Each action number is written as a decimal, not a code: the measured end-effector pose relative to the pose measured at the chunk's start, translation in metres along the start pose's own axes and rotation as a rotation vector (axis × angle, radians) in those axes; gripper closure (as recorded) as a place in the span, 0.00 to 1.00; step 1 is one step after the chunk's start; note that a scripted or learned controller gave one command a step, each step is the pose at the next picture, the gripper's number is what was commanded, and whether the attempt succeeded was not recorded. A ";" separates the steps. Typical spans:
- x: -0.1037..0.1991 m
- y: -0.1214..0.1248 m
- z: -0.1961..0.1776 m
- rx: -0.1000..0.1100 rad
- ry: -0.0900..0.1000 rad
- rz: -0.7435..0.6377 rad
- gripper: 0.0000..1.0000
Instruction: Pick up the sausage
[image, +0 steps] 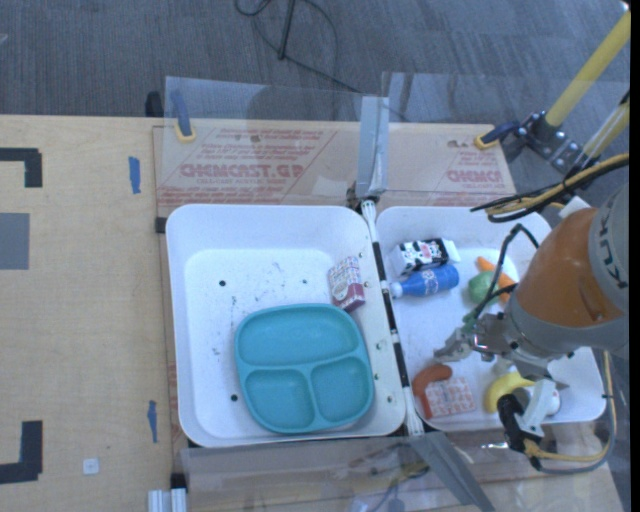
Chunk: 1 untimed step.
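Note:
The sausage (431, 377), a short red-brown piece, lies near the front left corner of the right bin (590, 408). It touches a pink and white packet (452, 400) on its right. My gripper (455, 345) hangs just above and slightly right of the sausage, reaching in from the right under the orange band. Its metal fingers (444, 351) look spread apart with nothing between them. The sausage rests on the bin floor, apart from the fingers.
The right bin also holds a black and white carton (424, 252), a blue bottle (428, 282), a green item (481, 287), an orange piece (486, 265) and a banana (503, 388). In the left bin (200, 300) are a teal divided plate (302, 366) and a small red box (347, 283).

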<state>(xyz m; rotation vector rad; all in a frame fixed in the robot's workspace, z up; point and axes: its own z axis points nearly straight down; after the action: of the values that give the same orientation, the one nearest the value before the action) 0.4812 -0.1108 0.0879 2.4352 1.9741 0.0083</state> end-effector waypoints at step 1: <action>-0.003 0.001 -0.010 -0.004 -0.003 0.006 1.00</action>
<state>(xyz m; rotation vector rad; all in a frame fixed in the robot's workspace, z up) 0.4814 -0.1138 0.0982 2.4371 1.9641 0.0079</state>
